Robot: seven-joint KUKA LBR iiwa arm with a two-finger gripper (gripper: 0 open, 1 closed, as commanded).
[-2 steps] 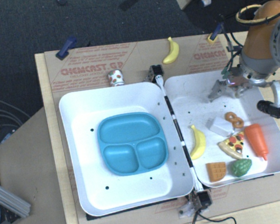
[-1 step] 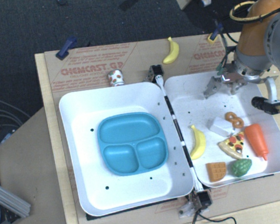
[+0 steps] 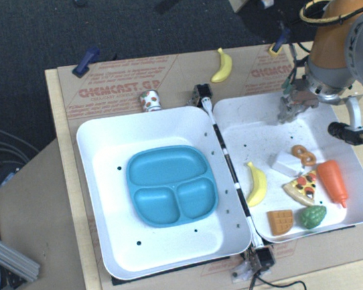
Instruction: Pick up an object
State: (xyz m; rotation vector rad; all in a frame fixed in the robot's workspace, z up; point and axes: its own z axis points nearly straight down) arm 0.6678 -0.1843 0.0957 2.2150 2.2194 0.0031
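Although the arm has reached over the right bin (image 3: 352,214), nothing has been lifted, so by my reading the pick is at its start; the tool (image 3: 290,109) hangs low over the bare upper part of that bin, close to its far rim, and whether its fingers are apart or together I cannot tell, though I see nothing held in it; the candidates lie well apart from it in the bin's lower half: a banana (image 3: 257,184) by the left wall, a pretzel (image 3: 303,155), a pizza slice (image 3: 302,189), a carrot (image 3: 334,182), a waffle (image 3: 281,221) and a green piece (image 3: 313,216) that looks like broccoli; the left bin (image 3: 114,237) holds a blue divided plate (image 3: 171,184); a second banana (image 3: 222,67) rests on the surface (image 3: 120,89) behind the bins; choosing, reaching, closing and lifting all seem left to do.
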